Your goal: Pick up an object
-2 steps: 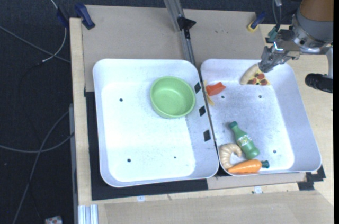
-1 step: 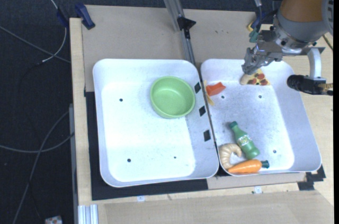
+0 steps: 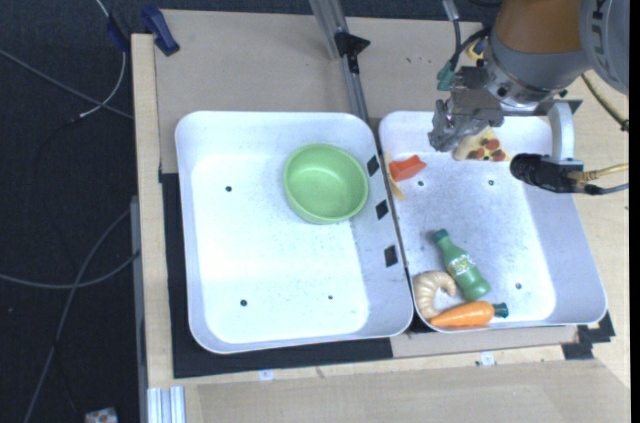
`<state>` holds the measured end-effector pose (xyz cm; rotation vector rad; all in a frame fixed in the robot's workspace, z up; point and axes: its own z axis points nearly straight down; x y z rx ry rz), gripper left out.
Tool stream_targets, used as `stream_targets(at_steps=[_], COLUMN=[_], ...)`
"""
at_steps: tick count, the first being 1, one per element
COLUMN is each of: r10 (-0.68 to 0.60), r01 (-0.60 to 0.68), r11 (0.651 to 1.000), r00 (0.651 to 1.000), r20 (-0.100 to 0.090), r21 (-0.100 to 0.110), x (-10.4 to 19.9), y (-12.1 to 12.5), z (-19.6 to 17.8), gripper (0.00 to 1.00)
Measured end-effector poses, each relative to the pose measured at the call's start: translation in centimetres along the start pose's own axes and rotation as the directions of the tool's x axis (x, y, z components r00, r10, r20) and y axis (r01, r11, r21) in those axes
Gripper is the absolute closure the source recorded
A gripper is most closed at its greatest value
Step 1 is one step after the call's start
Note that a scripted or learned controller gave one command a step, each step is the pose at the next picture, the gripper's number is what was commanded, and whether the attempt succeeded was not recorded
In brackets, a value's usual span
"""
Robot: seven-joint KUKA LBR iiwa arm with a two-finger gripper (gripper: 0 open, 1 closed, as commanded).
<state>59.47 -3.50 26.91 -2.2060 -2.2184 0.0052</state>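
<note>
The bench [image 3: 250, 61] carries two white bins side by side, and the arm [image 3: 560, 1], grey with an orange band, reaches in over the far right corner. The left bin [image 3: 250, 311] lies well to the left of the gripper [image 3: 455, 133]; the right bin [image 3: 560, 251] sits under it, stretching toward the near edge. The gripper hangs over the far end of the right bin. Whether its tips are apart or together cannot be told, and nothing shows between them.

A green bowl [image 3: 325, 182] stands in the left bin, left of the gripper and a little nearer the camera, close to the wall between the bins. A green bottle [image 3: 461, 265] lies in the right bin well nearer than the gripper, tilted. An orange carrot [image 3: 465, 315] lies against the near wall, just beyond the bottle, with a pale curved piece [image 3: 434, 286] touching it on the left. A small orange-red piece [image 3: 406, 167] lies just left of the gripper, by the bin's left wall. A small pale item with red spots [image 3: 482, 149] lies right beside the gripper, partly hidden by it.
</note>
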Motion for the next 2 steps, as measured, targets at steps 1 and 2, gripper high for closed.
stream_targets(at_steps=[1, 2], r10=[0.0, -0.001], r01=[0.0, 0.001], r11=[1.0, 1.0], r00=[1.0, 1.0], r20=[0.001, 0.002], r21=[0.004, 0.005], x=[5.4, 10.9], y=[-2.5, -3.6], z=[1.1, 0.9], gripper=[1.0, 1.0])
